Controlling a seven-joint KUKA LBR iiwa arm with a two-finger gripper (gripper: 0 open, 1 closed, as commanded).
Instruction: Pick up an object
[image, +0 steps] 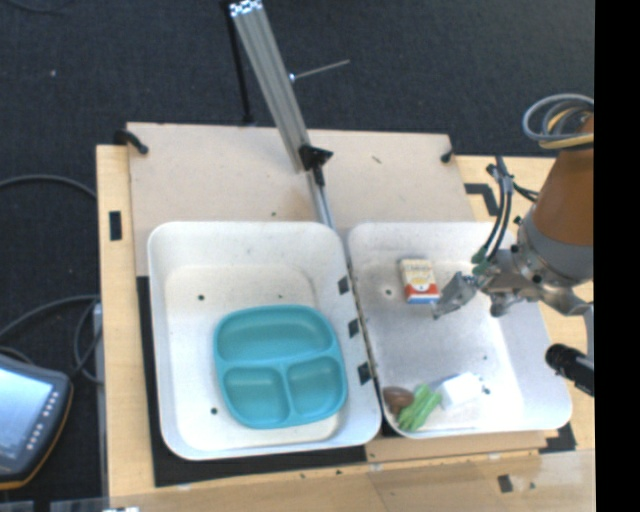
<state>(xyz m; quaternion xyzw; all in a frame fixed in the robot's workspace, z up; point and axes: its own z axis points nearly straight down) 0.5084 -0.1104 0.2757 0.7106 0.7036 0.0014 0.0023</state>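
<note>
Task objects: four small items, all in the right shallow white bin (520, 400).
Box: small cream carton with red-and-blue lower band (419, 280), upper-left part of right bin, lying flat, apart from the other items.
White item: small white block-like object (461, 388), near front wall of right bin; exact kind too small to tell.
Green item: elongated bright-green object (424, 407), front-left corner of right bin, just beside white block, touching or nearly touching brown item.
Brown item: small dark-brown rounded object (398, 398), at front-left corner, w/ green object at its right.
Gripper: grey two-finger claw (452, 296), pointing left over mid-right bin, just right of and slightly below the carton; how far the claw is open: cannot tell, view too blurred; nothing visibly held.
Arm: grey wrist w/ orange band (570, 205), entering from right, cables looped above it.
Left bin: shallow white bin (190, 260) holding teal three-compartment plastic tray (280, 365), tray lying flat toward front-right of bin.
Bench: light wooden board (290, 170) bearing both bins side by side.
Pole: slanted grey metal extrusion (275, 85), running from top edge down to the gap btwn bins.
Surroundings: dark carpet floor (60, 80); grey handheld pendant w/ screen (25, 415) at lower left, cables nearby.
</note>
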